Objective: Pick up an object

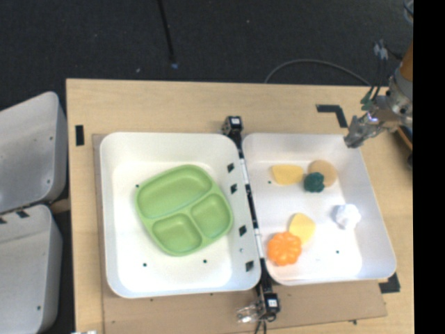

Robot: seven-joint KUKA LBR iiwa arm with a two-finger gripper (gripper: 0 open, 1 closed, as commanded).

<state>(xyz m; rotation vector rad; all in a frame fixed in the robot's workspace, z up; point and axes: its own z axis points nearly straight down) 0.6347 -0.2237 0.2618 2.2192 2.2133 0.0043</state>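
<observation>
The right bin (368, 252) holds several small objects: a pale yellow oblong piece (286, 174), a tan round disc (324, 170) with a dark teal lump (314, 182) against it, a white crumpled piece (345, 216), a yellow wedge (301, 227) and an orange pumpkin-like toy (284, 248). My gripper (356, 136) hangs at the bin's far right corner, above its rim, apart from all the objects. Nothing shows between its fingers.
The left bin (118, 270) holds a green divided plate (183, 209). A black divider with clips (245, 207) runs between the two bins. A black cable (306, 65) loops across the bench behind the right bin. Grey panels (28, 158) stand at the left.
</observation>
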